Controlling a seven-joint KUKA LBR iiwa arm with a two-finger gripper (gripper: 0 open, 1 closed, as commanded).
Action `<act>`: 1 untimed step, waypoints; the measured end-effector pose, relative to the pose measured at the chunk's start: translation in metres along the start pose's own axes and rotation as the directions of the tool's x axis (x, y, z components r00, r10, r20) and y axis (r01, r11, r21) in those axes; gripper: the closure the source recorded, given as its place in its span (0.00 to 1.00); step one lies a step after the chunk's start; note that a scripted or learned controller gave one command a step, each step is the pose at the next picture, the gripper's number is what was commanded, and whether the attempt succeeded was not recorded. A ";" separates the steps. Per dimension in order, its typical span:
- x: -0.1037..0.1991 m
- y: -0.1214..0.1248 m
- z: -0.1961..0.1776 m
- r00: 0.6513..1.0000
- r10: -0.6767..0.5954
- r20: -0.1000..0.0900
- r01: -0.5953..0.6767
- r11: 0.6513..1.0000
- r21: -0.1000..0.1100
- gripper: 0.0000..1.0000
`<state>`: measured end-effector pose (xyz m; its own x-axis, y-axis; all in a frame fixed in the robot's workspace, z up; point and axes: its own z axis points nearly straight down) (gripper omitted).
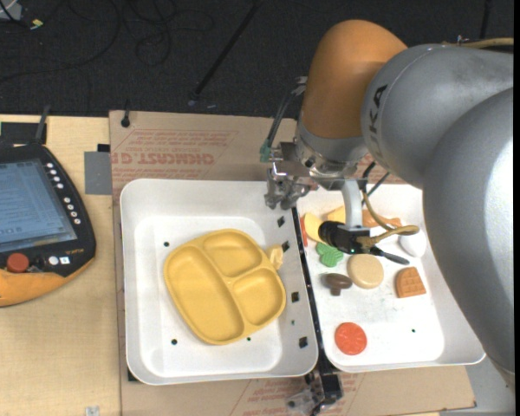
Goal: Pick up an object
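Bins (147, 336) two; yellow tray (221, 289) one.

Left bin (143, 328): one yellow divided tray (225, 286), three compartments, lying flat, set askew.

Right bin (399, 341): one red disc (351, 338) alone toward the near side. Further back is a cream round piece (366, 272), with a brown waffle-patterned square (409, 282) just beside it. A small dark brown piece (335, 281) sits on its other side, and a green piece (329, 255) lies just beyond that.

My gripper (283, 191): above the far end of the line where the bins meet.

Far left, on the bench: one screen pendant (26, 224).
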<state>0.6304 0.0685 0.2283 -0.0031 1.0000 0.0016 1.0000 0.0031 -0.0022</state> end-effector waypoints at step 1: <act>-0.013 0.001 -0.003 1.000 0.004 0.002 -0.004 1.000 -0.001 1.00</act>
